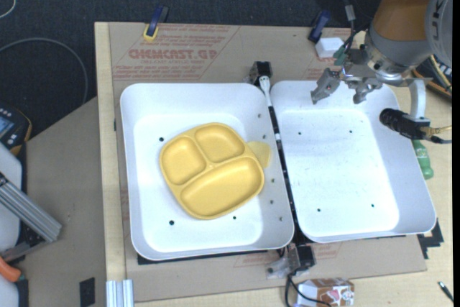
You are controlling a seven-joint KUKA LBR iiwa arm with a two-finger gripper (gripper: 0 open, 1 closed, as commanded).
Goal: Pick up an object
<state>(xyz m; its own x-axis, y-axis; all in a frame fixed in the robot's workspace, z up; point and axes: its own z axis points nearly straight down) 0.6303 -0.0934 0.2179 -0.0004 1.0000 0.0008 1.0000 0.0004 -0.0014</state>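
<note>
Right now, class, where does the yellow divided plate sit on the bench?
The yellow divided plate lies in the left bin of the camera view, near its middle and towards the divider shared with the right bin.

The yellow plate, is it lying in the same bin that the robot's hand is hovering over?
No. The yellow plate lies in the left bin, while the hand hangs over the right bin.
</note>
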